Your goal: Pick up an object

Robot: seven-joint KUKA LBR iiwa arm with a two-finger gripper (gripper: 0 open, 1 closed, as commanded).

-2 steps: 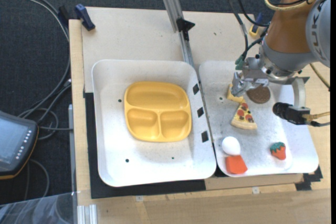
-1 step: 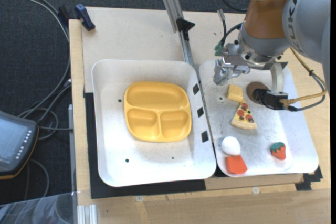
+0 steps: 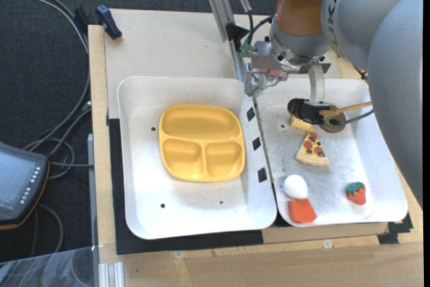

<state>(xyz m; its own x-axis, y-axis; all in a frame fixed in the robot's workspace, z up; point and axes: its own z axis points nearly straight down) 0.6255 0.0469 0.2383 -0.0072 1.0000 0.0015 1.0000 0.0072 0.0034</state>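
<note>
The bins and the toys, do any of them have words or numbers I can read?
No readable words or numbers.
Black square marks run along the divider between the two bins; these are plain patches, not letters.
The handheld screen device at the left edge has rows of small buttons, too small to read.
The yellow tray, pizza slice toy and strawberry toy carry no writing.

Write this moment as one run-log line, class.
gripper: above bins' divider, nothing visibly held | right bin: pizza slice, egg, strawberry | left bin: yellow tray
</note>
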